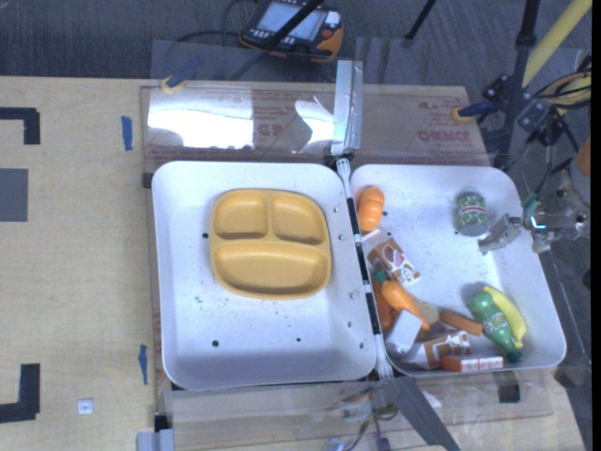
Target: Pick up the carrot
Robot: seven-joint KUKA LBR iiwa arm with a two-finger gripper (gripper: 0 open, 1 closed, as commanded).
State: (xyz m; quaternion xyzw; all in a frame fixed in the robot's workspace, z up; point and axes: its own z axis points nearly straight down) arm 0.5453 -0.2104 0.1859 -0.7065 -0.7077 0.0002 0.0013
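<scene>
Arm: it enters from 3 o'clock, low over the right bin's (427,178) outer rim, with cables behind it.
Claw: the claw (507,233) sits over the right bin at about 2 o'clock, beside the can (471,211); whether it is released or clenched cannot be told, and nothing shows in it.
Carrot: the carrot (404,299) lies tilted near the right bin's 8 o'clock side, against the divider, well apart from the claw.
Right bin: an orange gourd (371,207) at 11 o'clock, a snack packet (394,261) below it, a banana (507,310) and green bottle (496,319) at 5 o'clock, more packets along 6 o'clock.
Left bin: the left bin (178,271) bears a yellow tray (270,242) with three compartments.
Counter: the counter (70,252) is pale wood with black and blue tape marks.
Room: dark carpet, a handheld controller (291,28) at 12 o'clock, tripod legs at 1 o'clock.
</scene>
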